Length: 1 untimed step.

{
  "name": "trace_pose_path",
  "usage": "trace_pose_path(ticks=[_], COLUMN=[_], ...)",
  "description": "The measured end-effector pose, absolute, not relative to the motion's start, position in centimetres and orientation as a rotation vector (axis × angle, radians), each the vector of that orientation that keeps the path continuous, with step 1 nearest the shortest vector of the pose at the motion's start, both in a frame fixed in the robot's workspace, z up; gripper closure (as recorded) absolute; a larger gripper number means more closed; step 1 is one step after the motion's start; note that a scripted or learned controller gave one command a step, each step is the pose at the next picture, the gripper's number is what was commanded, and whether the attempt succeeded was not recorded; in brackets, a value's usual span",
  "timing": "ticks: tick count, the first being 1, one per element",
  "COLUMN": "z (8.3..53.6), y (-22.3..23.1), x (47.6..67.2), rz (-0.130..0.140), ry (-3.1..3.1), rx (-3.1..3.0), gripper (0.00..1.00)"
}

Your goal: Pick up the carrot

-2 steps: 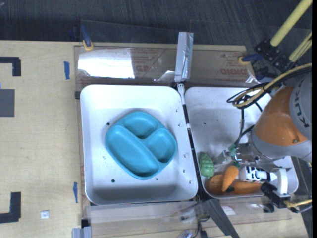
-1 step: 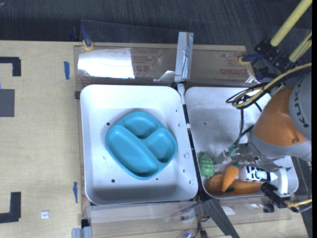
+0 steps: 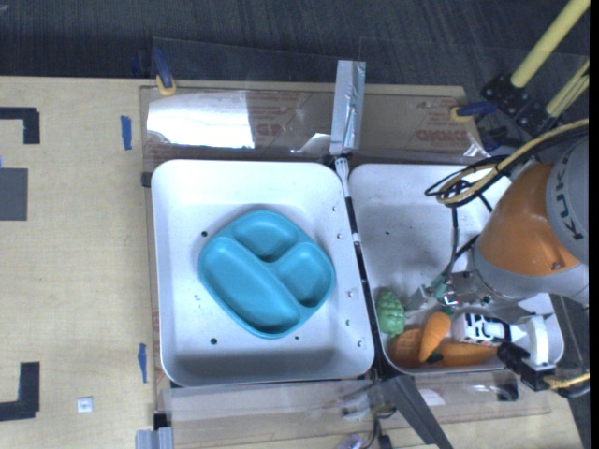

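An orange carrot (image 3: 433, 333) lies tilted at the front of the right bin (image 3: 393, 213). Under and beside it lie other orange pieces (image 3: 465, 354), touching it. My gripper (image 3: 451, 297) hangs low over the bin, just above the carrot's upper end and close to it. The grey wrist with its orange band (image 3: 529, 227) covers the bin's right part. Whether the carrot is being touched cannot be made out.
A green knobbly toy vegetable (image 3: 390, 311) sits just left of the carrot, against the bin's left wall. The left bin (image 3: 187, 195) holds a blue divided plate (image 3: 267, 271). Cables (image 3: 468, 181) loop over the right bin's back.
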State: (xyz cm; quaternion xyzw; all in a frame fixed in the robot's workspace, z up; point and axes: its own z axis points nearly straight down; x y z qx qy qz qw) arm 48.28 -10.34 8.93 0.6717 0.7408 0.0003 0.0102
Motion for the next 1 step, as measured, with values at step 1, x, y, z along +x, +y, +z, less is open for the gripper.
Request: trace_pose_path(ticks=[1], z=[8.92], y=[-10.32], x=[48.22], rz=[0.002], ry=[2.289], rx=[2.123], gripper=[0.0])
